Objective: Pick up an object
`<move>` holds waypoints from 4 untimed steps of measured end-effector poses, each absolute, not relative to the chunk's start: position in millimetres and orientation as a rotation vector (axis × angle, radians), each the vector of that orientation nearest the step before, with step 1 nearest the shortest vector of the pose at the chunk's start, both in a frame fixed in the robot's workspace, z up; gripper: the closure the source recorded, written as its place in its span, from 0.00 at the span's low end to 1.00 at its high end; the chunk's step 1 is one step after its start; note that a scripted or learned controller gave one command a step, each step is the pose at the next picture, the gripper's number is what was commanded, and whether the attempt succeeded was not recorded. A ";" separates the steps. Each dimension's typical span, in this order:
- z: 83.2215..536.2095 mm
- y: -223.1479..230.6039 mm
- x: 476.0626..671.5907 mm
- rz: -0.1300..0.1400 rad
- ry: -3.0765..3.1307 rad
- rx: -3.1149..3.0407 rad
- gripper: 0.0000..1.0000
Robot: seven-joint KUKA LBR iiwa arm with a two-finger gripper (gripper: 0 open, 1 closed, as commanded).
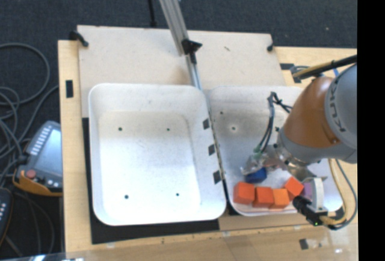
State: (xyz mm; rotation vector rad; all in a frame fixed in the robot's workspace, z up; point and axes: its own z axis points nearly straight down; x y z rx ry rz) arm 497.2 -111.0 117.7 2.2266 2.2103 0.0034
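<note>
Because the arm reached low into the right bin (240, 103), your pincer (263, 165) sat just above a blue object (257, 175), beside orange blocks (264, 195) along the near wall; its grip you could not tell.

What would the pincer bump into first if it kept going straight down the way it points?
Most likely the blue object lying right under the pincer in the right bin, beside the orange blocks. Depth is hard to judge from above, so it may already be touching.
</note>
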 end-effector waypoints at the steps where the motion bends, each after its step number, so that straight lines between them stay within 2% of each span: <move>1: 200.5 -25.7 522.5 0.013 2.230 2.206 1.00; 2: 196.5 26.9 590.6 0.005 2.228 2.211 1.00; 3: 374.9 15.6 565.3 0.011 2.220 2.213 1.00; 4: 419.7 31.1 577.5 0.007 2.223 2.213 1.00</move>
